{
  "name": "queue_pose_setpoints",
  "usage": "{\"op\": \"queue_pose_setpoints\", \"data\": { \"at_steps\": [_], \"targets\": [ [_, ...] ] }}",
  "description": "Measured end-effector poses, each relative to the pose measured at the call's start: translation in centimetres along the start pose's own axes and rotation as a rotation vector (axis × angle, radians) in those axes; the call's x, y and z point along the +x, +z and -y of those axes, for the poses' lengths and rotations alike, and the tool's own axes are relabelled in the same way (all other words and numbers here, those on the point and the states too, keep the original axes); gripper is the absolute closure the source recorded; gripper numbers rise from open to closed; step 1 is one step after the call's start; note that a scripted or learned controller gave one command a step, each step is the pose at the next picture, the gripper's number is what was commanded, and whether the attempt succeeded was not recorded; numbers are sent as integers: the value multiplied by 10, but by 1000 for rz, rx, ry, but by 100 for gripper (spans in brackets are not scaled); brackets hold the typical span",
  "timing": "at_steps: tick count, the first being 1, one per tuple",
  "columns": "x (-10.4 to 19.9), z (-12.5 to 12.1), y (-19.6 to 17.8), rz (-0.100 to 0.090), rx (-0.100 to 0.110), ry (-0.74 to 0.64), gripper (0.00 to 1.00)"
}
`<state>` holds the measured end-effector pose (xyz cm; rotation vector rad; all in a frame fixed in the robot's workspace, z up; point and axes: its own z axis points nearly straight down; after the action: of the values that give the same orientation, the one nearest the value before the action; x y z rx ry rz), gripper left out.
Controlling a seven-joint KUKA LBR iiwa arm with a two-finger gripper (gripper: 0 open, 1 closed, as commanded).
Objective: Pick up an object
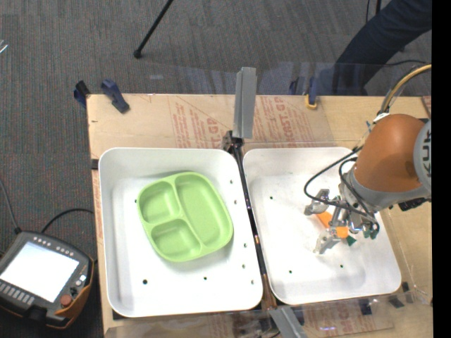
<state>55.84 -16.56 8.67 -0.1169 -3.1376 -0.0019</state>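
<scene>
Low over the right bin, the claw points down with its fingers spread wide around a small orange object lying on the bin floor. Beside it, a green divided plate rests in the left bin; beyond the table lies grey carpet.

Small orange object lies in the right bin, right-center of frame, partly hidden. A tiny green piece sits just lower right of it.

A green divided plate crowds the left bin; its margins stay open.
</scene>
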Motion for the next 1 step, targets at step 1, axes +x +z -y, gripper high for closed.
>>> {"op": "queue_pose_setpoints", "data": {
  "at_steps": [1],
  "targets": [
    [-2,-2,-11,3,0,-5,100]
  ]
}}
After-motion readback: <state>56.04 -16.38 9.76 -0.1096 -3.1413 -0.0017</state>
